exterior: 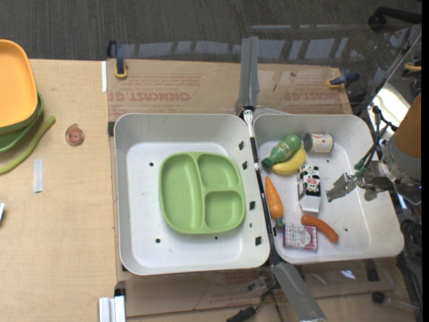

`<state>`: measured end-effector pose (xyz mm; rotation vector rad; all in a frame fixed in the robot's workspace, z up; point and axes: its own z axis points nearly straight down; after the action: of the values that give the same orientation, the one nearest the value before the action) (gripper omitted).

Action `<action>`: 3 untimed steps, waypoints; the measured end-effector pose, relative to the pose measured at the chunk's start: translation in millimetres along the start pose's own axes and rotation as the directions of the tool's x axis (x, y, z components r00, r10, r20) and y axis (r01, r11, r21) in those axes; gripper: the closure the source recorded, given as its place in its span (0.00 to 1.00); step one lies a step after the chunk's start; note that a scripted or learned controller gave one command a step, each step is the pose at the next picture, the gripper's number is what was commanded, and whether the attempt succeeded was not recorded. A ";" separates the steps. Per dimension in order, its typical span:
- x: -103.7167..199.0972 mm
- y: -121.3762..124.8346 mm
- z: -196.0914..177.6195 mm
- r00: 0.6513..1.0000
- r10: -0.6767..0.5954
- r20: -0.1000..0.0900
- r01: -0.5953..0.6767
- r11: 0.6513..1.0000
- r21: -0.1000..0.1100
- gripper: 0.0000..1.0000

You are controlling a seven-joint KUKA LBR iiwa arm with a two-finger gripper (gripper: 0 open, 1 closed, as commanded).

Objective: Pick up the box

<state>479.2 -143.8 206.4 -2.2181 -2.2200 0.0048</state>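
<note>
Two bins sit on the bench, and everything that matters lies in the right bin [375,250]. The box [299,236], pink and lying flat, is in that bin's near part, close to its front wall and toward its left wall. A sausage [320,227] lies just beside it, perhaps touching its top corner. A carton [309,180] with a black-and-white print lies at the bin's middle and could also pass for a box; I take the pink one as the target.

The gripper [345,185] hovers over the bin's right half, apart from the box. Whether it is spread or closed cannot be told, and nothing is seen held in it.

The box is probably light card: fairly stiff along its edges but easily dented on its broad face, and liable to slide on the smooth bin floor. The best hold is likely across its two shorter-spaced edges, from above, on the side away from the sausage.
</note>
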 end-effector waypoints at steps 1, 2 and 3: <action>24.9 5.1 115.5 0.970 -0.244 0.000 0.244 0.970 -0.002 0.00; 5.1 -1.5 115.2 0.990 -0.138 0.000 0.138 0.990 -0.003 0.00; 39.9 32.0 115.4 1.000 -0.005 0.000 0.005 1.000 -0.002 0.00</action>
<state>510.6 -103.9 90.8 -2.2142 -2.2263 0.0028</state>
